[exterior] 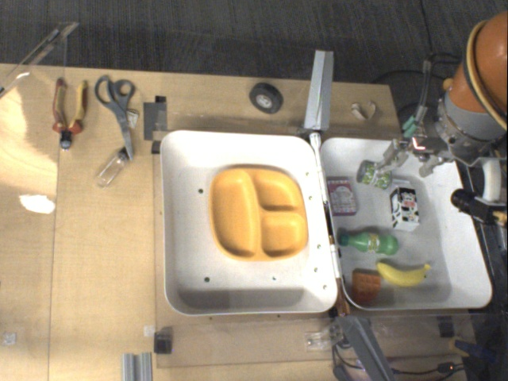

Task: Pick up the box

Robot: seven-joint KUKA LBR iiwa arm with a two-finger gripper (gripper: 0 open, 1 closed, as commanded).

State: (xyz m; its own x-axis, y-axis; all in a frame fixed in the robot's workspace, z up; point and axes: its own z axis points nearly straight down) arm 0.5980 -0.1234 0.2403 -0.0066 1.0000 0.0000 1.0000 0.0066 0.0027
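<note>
The right white plastic bin holds several small things. The box of the task is most likely the small white carton with a black-and-white cow print, which lies flat near the middle of this bin. A second candidate is the flat pink and white packet at the left wall of the same bin, so the target could be confused.

The grey arm with the orange band reaches in from the right, and its two-finger gripper hangs over the far part of the bin. How far the jaws stand apart cannot be told here. A small green and silver crumpled packet sits right at the tip; it is not clear if it is gripped or only lies under it.

The risks, as a judgement: the gripper is nearer to the crumpled packet than to the carton, so a descent from here could take the wrong thing. The carton lies flat, so the fingers may slide over it or push it toward the green bottle with yellow cap and the yellow banana near it. The left bin with the yellow divided tray is well apart and not at risk
</note>
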